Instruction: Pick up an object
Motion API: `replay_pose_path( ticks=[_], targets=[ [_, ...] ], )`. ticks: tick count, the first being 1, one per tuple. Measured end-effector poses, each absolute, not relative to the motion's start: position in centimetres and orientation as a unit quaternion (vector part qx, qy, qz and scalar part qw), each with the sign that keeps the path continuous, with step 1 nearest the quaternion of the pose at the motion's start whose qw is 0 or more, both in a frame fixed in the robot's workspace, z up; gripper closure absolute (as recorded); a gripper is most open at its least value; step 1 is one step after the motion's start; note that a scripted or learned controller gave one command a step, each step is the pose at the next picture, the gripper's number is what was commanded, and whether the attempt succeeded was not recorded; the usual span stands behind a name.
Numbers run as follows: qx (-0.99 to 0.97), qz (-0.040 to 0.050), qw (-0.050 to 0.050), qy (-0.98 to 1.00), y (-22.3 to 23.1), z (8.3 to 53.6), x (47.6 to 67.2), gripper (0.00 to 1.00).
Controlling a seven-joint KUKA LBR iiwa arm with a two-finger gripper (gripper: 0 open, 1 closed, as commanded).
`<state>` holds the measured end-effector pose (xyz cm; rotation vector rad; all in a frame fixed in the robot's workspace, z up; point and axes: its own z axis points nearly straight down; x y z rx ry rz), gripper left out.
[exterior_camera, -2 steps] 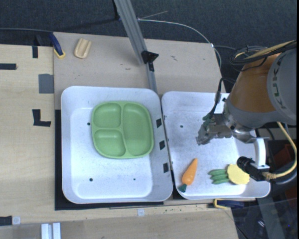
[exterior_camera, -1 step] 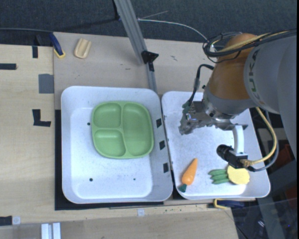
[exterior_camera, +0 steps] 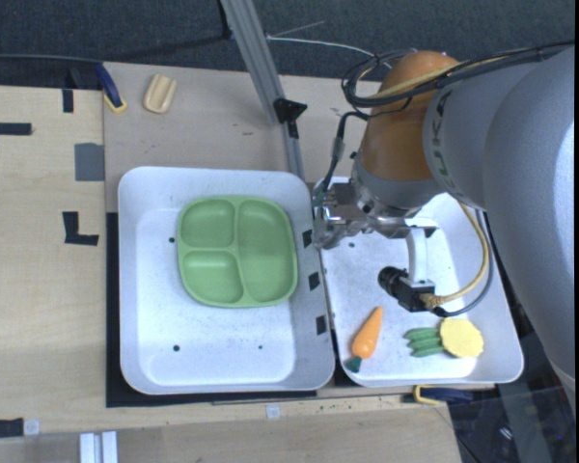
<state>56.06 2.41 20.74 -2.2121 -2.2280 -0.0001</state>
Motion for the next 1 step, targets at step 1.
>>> replay_pose_path(
  ticks=[1],
  targets=[
    [-0.705, -0.0007, 0.001, -0.709, 6.89, 22.25, 58.0, 1.0]
  ],
)
